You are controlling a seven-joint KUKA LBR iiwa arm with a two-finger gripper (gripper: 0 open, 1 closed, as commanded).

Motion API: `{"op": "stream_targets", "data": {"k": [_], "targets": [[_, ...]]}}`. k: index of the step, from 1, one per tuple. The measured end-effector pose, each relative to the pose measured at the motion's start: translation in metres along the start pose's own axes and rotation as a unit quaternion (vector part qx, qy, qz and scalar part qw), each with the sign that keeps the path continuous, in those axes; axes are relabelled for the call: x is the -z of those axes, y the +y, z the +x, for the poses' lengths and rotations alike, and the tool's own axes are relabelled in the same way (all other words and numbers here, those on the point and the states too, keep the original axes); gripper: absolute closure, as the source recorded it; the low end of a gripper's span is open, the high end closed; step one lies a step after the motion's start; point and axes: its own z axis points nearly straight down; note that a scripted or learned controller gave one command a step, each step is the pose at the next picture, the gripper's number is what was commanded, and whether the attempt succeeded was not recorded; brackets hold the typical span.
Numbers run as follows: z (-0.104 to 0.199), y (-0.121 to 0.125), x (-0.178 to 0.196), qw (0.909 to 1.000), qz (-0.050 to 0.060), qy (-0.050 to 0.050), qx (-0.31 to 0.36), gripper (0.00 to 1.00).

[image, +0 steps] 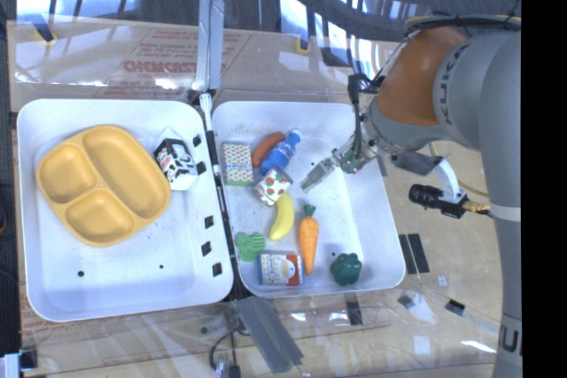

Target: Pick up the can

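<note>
The can (280,268) lies on its side at the right bin's (376,217) front edge, well apart from the tool (321,174), whose spread I cannot tell.

You're looking at a thick, rounded arm (492,93) with smooth matte grey casing. A broad orange band (415,82) wraps it just above the wrist, glossy enough to catch light. Below the band you'll see a darker grey wrist collar, and thin black cables (358,106) run down beside it. The gripper (330,170) is slim and metallic, silver-grey with a small greenish part at its base. A short black cylinder (436,197) sticks out sideways on a white bracket.
</note>
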Motion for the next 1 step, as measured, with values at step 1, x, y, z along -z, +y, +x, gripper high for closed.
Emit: {"op": "stream_targets", "data": {"k": [1], "targets": [[0.0262,0.0656,-0.0399,0.9993,0.001,0.001,-0.036,0.0]]}}
